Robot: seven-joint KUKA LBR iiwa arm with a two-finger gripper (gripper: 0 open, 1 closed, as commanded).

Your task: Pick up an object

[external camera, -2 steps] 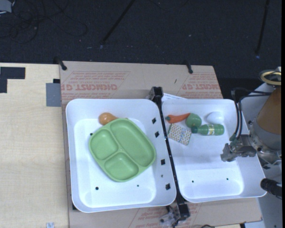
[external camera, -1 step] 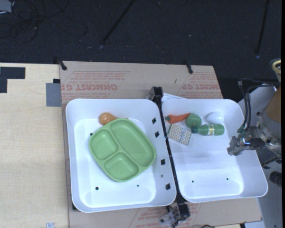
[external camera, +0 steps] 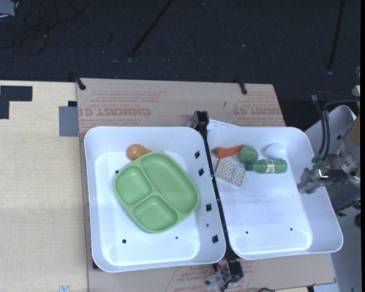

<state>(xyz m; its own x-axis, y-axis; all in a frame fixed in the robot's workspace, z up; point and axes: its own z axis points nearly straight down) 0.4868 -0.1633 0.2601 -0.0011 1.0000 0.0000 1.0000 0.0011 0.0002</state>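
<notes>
The gripper [external camera: 308, 181] (finger state: I cannot tell) should descend squarely over the green bottle [external camera: 269, 166] just ahead.

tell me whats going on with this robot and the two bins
A grey robot arm reaches in from the right, its gripper at the right bin's outer rim with nothing visibly held. Its pick-up job looks not yet done. In that bin's far end sit an orange carrot, a green bottle, a round green piece, a white object and a small patterned packet. The left bin holds a green divided plate with an orange item beside it.
</notes>
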